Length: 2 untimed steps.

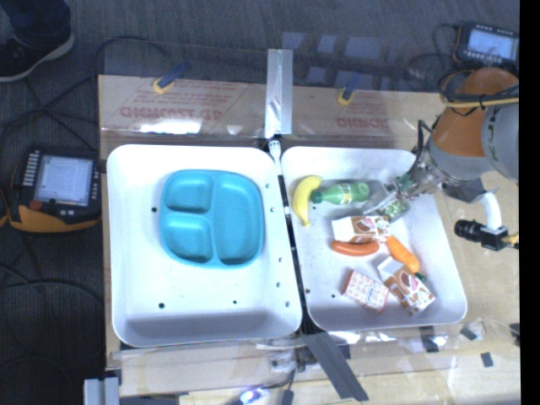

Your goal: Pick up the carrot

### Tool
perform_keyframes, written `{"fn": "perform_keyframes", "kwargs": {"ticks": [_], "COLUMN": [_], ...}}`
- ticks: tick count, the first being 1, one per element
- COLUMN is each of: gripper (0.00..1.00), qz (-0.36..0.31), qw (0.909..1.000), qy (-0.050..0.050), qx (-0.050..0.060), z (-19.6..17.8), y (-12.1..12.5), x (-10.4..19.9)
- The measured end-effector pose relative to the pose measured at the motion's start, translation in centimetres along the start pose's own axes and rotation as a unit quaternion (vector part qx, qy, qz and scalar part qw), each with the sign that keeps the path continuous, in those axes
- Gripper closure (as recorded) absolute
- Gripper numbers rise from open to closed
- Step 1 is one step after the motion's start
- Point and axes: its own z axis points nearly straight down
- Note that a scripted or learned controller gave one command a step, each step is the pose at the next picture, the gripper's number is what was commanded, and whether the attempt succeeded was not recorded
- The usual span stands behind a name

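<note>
Toward the right bin's [439,310] right edge you see the carrot [402,253] lying loose, touching the sausage [355,247]. Nothing picked yet. Gripper [395,199] sits near the top right corner, over the bottle [342,193] end; can't tell its state.

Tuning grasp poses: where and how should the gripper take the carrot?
Grip the carrot mid-body from above, fingers across its width. It lies flat, slanting diagonally in the right bin, with cartons crowding its lower end and the sausage beside its upper end, so probably avoid the ends.

Red print on cardboard sheet [181,112] behind bins: mirrored, blurred, unreadable. Carton labels illegible.
</note>
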Motion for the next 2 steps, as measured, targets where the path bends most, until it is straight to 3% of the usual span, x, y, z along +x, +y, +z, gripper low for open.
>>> {"fn": "perform_keyframes", "kwargs": {"ticks": [2], "gripper": [0.00], "qz": [-0.076], "qw": [0.9971], "qy": [0.004], "qx": [0.009], "z": [-7.2], "y": [-12.3], "x": [3.4]}}
